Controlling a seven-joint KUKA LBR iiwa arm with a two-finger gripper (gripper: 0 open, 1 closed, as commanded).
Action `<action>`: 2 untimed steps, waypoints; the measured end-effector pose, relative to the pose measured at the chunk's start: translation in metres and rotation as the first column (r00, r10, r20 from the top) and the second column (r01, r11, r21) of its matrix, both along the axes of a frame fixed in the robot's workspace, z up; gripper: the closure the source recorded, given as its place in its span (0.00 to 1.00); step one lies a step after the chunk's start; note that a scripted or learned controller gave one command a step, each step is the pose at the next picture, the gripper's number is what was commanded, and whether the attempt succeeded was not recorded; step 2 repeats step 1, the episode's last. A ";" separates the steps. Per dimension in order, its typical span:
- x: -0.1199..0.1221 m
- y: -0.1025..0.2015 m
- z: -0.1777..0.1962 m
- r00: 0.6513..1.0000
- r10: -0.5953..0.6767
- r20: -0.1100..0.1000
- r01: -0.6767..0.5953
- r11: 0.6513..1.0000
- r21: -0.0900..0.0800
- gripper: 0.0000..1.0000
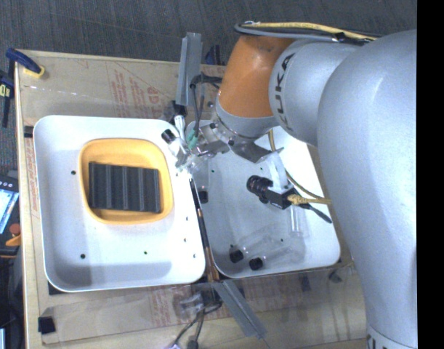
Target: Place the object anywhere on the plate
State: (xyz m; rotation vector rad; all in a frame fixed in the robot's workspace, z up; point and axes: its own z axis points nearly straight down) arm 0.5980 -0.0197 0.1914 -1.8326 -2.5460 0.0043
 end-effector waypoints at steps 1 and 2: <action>0.000 0.000 0.000 1.000 0.000 0.000 0.000 1.000 0.000 0.00; 0.000 0.000 0.000 1.000 0.000 0.000 0.000 1.000 0.000 0.00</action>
